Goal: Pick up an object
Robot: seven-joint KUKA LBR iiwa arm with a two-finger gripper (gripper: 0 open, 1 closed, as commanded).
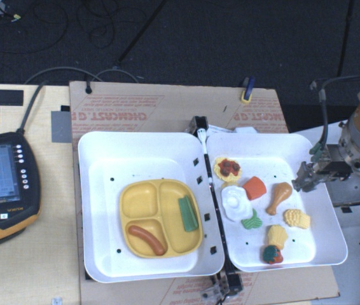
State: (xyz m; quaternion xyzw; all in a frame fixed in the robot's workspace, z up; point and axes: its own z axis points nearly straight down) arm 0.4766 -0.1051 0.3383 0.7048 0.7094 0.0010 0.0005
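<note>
Just left of the claw (finger state unreadable) lies the tan plastic drumstick, long axis slanting away down-left, inside the right white bin.

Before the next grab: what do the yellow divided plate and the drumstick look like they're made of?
The yellow divided plate looks like moulded plastic: uniform colour, rounded compartment ridges, a soft sheen. The drumstick looks like a toy, probably hard plastic or rubber, with flat tan colour and smooth shape. The view is too coarse to tell which.
</note>
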